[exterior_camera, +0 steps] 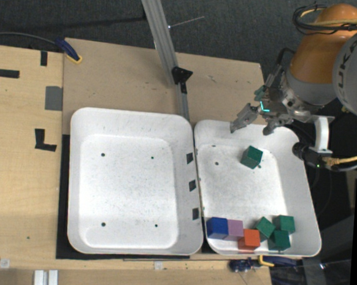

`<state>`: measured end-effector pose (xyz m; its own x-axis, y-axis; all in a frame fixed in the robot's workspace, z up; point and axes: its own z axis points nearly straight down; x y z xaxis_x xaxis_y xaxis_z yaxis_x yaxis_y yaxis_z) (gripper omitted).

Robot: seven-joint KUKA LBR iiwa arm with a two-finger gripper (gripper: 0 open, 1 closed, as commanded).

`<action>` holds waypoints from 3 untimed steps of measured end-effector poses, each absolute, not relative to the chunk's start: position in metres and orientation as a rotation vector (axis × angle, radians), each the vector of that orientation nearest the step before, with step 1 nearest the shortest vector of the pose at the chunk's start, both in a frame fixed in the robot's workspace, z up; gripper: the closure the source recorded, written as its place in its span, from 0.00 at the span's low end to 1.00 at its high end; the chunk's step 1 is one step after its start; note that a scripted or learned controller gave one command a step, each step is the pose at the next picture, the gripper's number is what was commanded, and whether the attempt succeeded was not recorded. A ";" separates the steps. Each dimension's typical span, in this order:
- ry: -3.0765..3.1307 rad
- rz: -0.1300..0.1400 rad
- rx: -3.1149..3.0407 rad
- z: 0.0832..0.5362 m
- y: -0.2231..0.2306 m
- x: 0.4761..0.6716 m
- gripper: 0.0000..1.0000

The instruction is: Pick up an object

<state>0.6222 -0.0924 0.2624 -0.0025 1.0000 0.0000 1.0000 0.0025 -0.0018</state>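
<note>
While the claw hangs spread wide and empty at the upper right of the frame, a lone green cube sits just below it in the right bin. Best bet, I'd say: centre over that cube, square the fingers to its faces, then drop straight. There's bare floor all round it. The cluster at lower right is jammed against the bin's rim, a tighter pick.
</note>
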 end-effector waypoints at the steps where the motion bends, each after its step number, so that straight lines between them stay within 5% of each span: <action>1: -2.223 0.002 -2.218 0.262 -0.093 0.622 0.00; 3: -2.219 0.009 -2.217 0.163 -0.097 0.606 0.00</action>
